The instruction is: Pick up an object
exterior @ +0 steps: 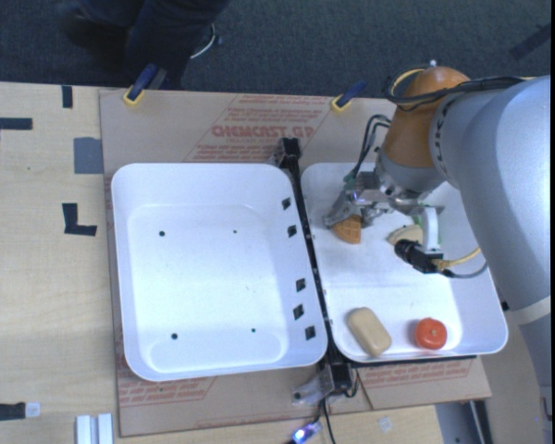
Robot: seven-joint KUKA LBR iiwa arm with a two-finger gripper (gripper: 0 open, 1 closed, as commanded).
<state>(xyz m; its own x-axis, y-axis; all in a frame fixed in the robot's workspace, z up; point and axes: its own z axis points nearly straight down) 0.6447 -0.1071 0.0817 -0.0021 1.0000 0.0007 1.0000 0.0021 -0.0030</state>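
Faintly, red "CHEMCAST" lettering marks the cardboard sheet [259,129] beneath 2 bins [129,248].

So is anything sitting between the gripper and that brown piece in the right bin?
Nothing visible does. The gripper is right over the brown piece near the right bin's left wall. The tan block and the red object lie apart, at the bin's near edge.

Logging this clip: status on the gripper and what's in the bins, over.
Gripper down in right bin, over a small orange-brown piece; grasp not confirmed. Tan block and red piece lie at near edge, apart from it. Nothing blocking.
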